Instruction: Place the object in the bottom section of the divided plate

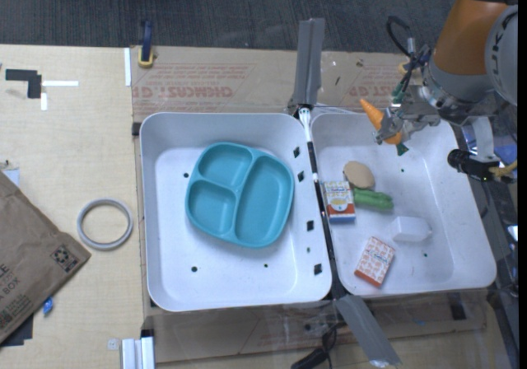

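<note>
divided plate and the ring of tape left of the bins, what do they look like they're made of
Divided plate: probably moulded plastic, uniform teal, smooth with a soft sheen and rounded ridges. Tape ring: seemingly a roll of pale, translucent tape, likely plastic film; it is too small to be sure.

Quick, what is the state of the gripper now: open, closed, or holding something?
Gripper: closed on a small orange carrot-shaped toy, lifted above the back of the right white bin.

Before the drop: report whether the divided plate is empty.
Empty. The divided plate shows bare blue in all three sections, lying flat in the left bin.
</note>
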`<state>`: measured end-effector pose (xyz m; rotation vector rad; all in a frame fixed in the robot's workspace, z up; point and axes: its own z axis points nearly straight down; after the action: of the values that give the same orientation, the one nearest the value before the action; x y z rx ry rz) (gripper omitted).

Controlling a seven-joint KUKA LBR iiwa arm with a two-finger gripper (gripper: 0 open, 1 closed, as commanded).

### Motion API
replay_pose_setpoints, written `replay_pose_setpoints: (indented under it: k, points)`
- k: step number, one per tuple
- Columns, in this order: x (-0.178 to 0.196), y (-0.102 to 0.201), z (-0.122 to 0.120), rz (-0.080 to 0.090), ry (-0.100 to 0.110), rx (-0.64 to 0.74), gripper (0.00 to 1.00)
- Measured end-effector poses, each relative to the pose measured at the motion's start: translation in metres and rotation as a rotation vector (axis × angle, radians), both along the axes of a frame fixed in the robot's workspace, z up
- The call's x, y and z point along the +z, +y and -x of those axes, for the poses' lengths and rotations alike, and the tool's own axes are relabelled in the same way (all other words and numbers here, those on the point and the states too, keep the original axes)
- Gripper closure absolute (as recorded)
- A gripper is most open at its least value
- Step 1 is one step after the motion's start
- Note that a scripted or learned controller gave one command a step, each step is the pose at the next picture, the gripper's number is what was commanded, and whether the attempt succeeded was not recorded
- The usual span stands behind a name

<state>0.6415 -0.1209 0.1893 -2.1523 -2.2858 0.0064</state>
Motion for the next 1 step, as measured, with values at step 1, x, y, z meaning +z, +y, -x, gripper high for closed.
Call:
replay_pose_setpoints:
  k: [1]
  points:
    - [-0.0002,0.0828,-0.0177,-0.001,-0.001,0.119,1.00]
